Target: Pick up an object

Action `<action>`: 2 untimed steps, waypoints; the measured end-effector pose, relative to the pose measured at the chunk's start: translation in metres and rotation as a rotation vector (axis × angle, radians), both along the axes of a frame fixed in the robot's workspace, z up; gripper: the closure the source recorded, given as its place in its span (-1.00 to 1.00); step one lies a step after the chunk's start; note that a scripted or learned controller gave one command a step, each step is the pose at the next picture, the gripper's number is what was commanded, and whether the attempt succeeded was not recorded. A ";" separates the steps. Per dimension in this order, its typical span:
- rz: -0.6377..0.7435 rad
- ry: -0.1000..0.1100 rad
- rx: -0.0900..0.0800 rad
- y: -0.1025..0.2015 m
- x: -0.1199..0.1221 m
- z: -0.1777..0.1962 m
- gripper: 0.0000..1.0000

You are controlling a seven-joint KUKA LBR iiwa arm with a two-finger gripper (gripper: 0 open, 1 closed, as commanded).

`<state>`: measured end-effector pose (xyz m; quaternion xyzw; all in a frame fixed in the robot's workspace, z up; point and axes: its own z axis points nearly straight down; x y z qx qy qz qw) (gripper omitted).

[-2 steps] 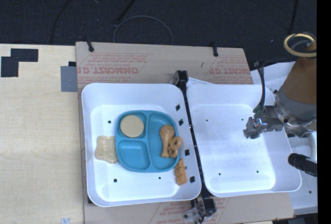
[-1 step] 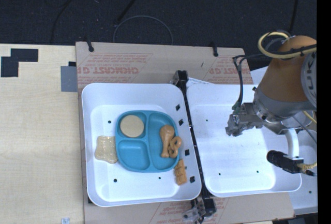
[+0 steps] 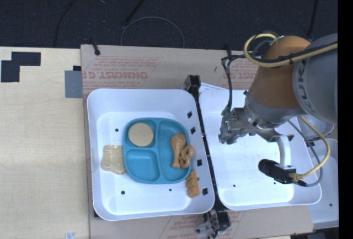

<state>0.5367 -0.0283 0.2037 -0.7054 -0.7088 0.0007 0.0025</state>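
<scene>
The gripper [image 3: 227, 134] hung over the right bin [image 3: 248, 188], jaw state impossible to tell; the food lay well left on the blue tray [image 3: 144, 169], likely the next target.

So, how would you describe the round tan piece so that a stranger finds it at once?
Look in the left white bin, at the blue divided tray. The round tan piece lies in its upper left compartment. It is a flat disc, unlike the knobbly tan pieces on the tray's right.
</scene>
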 end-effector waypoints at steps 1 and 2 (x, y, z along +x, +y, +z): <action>0.000 -0.001 0.000 0.053 0.002 0.005 1.00; 0.000 -0.002 0.000 0.106 0.010 0.021 1.00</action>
